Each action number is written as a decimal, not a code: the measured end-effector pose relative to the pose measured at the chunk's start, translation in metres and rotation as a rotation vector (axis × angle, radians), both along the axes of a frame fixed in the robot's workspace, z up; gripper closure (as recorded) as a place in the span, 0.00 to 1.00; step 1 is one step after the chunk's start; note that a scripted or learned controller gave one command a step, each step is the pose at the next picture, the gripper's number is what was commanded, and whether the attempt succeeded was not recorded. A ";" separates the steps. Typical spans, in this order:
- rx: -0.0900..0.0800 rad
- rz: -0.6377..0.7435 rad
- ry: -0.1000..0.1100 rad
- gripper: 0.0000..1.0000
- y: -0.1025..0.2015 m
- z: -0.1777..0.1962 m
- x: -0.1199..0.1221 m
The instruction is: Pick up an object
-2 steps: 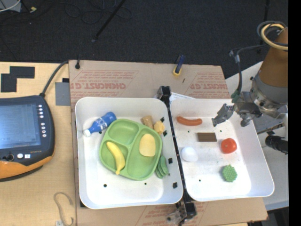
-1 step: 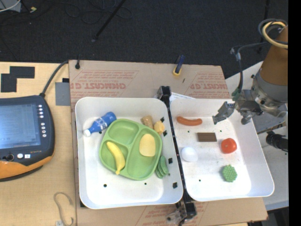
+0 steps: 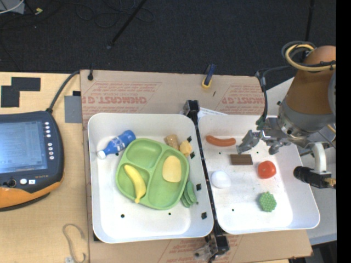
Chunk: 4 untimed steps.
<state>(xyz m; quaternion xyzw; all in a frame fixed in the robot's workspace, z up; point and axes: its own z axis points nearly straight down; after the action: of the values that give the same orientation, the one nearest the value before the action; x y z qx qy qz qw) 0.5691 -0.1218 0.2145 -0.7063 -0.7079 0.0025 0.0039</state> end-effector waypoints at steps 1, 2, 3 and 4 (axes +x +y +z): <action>-0.001 -0.002 -0.003 0.00 -0.002 -0.050 0.009; 0.000 -0.003 -0.002 0.00 0.004 -0.095 0.012; -0.001 -0.003 -0.004 0.00 0.007 -0.129 0.011; 0.000 -0.009 -0.003 1.00 0.005 -0.117 0.011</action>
<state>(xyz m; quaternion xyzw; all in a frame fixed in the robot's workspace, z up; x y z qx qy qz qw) 0.5804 -0.1167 0.0972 -0.7094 -0.7048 0.0014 0.0026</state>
